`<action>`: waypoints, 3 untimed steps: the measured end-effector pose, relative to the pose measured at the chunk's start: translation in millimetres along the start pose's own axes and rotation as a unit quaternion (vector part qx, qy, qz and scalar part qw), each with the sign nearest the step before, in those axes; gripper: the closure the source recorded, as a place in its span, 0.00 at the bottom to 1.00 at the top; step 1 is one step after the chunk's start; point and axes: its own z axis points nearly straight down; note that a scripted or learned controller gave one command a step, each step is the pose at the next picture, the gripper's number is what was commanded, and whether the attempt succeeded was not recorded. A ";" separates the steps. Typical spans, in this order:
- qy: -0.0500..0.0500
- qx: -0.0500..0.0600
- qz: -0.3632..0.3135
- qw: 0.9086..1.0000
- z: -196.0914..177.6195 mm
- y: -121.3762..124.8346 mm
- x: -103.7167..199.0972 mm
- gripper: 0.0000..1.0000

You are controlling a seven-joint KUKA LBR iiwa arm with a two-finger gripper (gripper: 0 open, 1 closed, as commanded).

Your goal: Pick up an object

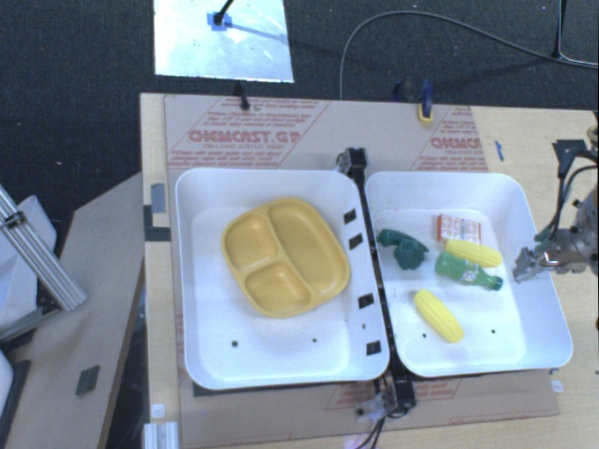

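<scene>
Claw [524, 266] is seen at the right bin's [547, 330] right rim; open or closed cannot be told. Nearest lies the green bottle [467, 271], mid-bin: judged light, rigid, slippery plastic, best gripped across its body.

gripper [527, 265]: small, pale grey metal, two short fingers | body behind the jaws: grey-silver block, blurred, details too small to tell | cables: thin dark wires looping up and back from the jaws toward the frame's right edge | markings, screws: cannot tell
</scene>
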 end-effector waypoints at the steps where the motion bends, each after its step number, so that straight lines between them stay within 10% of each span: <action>1: 0.000 0.000 0.000 1.000 -45.4 2.1 -0.6 1.00; 3: 0.002 0.002 -0.003 1.000 -36.1 56.1 102.2 1.00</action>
